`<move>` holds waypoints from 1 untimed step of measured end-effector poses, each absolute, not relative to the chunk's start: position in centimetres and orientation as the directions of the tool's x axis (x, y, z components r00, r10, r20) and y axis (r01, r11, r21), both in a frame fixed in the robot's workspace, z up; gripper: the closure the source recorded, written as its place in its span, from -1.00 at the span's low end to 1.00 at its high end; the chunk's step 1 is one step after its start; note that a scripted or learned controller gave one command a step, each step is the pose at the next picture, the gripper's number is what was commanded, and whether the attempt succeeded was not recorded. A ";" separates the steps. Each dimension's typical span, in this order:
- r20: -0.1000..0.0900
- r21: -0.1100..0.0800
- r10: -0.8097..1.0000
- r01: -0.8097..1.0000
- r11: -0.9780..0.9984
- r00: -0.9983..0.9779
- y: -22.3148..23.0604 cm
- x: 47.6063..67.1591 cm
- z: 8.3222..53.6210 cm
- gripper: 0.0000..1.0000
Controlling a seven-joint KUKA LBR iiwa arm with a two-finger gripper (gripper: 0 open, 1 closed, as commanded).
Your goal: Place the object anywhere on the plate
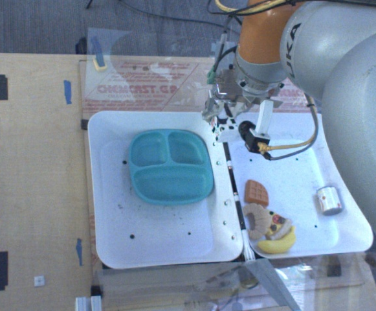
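Observation:
A teal plate (171, 167) with three compartments lies in the left bin (110, 238); nothing rests on it. My gripper (221, 116) hangs at the far end of the divider between the two bins, just past the plate's far right corner. In the right bin (343, 232) lie a brown waffle piece (256, 192), a grey-brown toy food piece (260, 219), a yellow banana (279, 241) and a small silver can (329, 200). All of these sit toward the near side, well apart from the gripper.
The grey arm and its orange band (268, 18) overhang the right bin's far right part. A black fitting with a yellow cable (285, 149) hangs below the wrist. Wooden bench surface (32, 173) extends to the left of the bins.

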State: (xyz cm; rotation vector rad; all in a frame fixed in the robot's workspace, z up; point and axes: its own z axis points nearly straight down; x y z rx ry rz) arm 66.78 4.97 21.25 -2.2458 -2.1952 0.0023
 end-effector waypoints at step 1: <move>-0.001 -0.002 1.000 1.000 -0.022 0.022 5.0 66.8 21.3 -1.00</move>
